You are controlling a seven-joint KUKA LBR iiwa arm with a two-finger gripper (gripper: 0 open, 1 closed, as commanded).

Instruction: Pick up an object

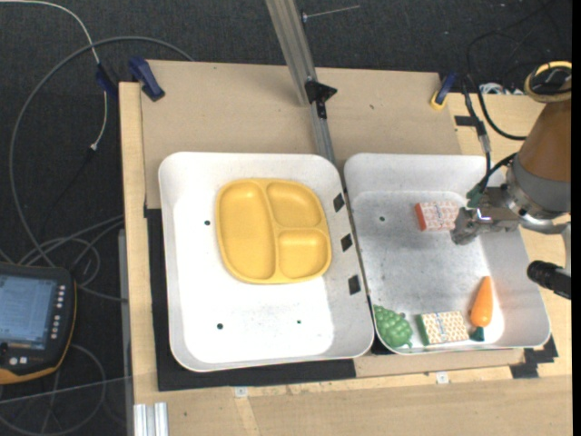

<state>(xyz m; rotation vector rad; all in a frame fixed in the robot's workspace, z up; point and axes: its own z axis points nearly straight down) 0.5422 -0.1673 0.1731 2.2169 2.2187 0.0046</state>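
Camera view: grey arm with orange band [547, 157] enters from the right, cut off at the frame edge. Its two-finger gripper [467, 227] sits low over the right white bin [399, 175], just right of a small red-and-white patterned block [436, 215]; contact unclear. Cannot tell whether the fingers are apart or together, since the tips merge into a dark blur. Near edge of the same bin: green bumpy object [392, 326], a second patterned block with a green rim [443, 327], and an orange carrot-shaped toy [481, 302] whose lower end is hard to make out. Left white bin [191, 271] bears a yellow three-compartment plastic tray [271, 230]. Far left, a handheld screen pendant [32, 321], partly cut off.
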